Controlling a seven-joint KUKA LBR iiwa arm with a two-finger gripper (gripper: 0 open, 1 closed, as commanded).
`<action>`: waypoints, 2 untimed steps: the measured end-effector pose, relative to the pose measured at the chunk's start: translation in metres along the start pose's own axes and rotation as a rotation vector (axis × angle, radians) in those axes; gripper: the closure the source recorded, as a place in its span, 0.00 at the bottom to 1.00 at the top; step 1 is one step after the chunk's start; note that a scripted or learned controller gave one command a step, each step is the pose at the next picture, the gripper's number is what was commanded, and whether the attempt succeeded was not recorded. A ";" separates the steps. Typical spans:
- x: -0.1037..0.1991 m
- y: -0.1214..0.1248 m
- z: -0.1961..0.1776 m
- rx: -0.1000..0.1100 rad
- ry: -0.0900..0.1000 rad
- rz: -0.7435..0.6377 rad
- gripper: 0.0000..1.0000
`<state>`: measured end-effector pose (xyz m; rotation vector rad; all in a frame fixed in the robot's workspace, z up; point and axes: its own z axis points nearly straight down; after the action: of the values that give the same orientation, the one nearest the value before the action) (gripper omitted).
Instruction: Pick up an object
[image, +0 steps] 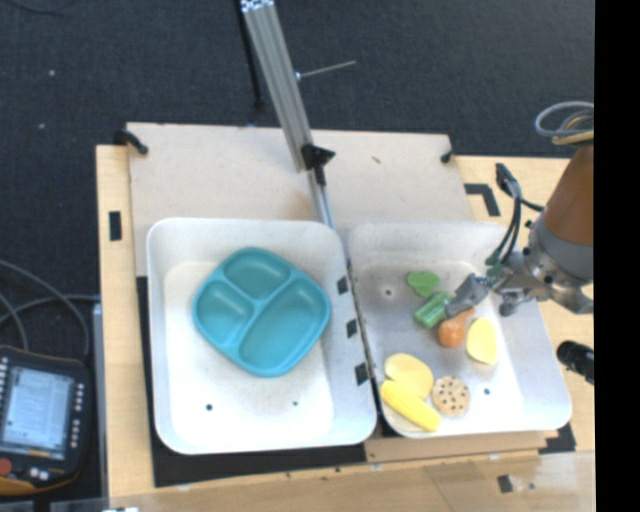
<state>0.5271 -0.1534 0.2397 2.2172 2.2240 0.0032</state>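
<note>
White plastic makes up both bins on your bench. From the overhead camera you see the left bin (170, 420) holding a teal divided plate (262, 310), which lies flat near its middle.

The right bin (540, 400) holds the toy food. A green piece (421, 283) lies toward the back, with a second green block (431, 311) just in front of it. An orange piece (453, 331) touches a pale yellow slice (482, 341) beside it. Nearer the front edge you have a yellow round piece (408, 370), a banana-like yellow piece (410, 408) and a speckled cookie (450, 397), all close together.

Your gripper (468, 294) reaches in from the right (orange band above the wrist) and sits low over the green block and orange piece. You cannot tell how its jaws stand, nor whether anything sits between them.
</note>
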 end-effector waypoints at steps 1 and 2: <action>0.000 0.000 0.000 0.000 0.000 0.001 0.00; -0.005 -0.003 0.062 0.007 -0.002 0.004 0.00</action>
<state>0.5244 -0.1582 0.1772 2.2246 2.2220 -0.0067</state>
